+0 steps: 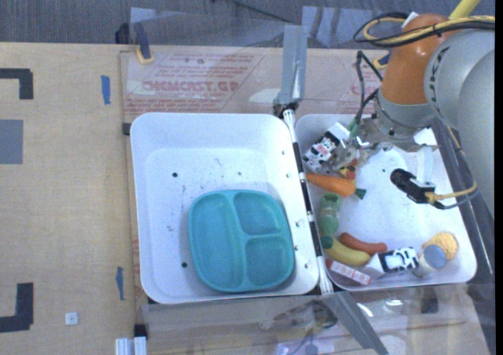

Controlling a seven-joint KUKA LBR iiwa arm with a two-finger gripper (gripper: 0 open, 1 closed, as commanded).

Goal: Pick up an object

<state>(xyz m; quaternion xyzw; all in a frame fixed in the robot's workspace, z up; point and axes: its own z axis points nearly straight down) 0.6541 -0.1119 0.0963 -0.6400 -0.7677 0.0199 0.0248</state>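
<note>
The right bin holds several toys. A black-and-white cow lies at its far left, with an orange carrot just below it. My gripper hangs low over the bin's far left part, right beside the cow and just above the carrot. Clutter and the wrist hide its tips. Along the near edge lie a green vegetable, a yellow banana, a red sausage, a small black-and-white toy and a yellow corn piece.
The left bin holds a teal divided plate in its near half. A flat red-and-white packet lies at the right bin's near rim. The grey arm with its orange band covers the right bin's far right corner.
</note>
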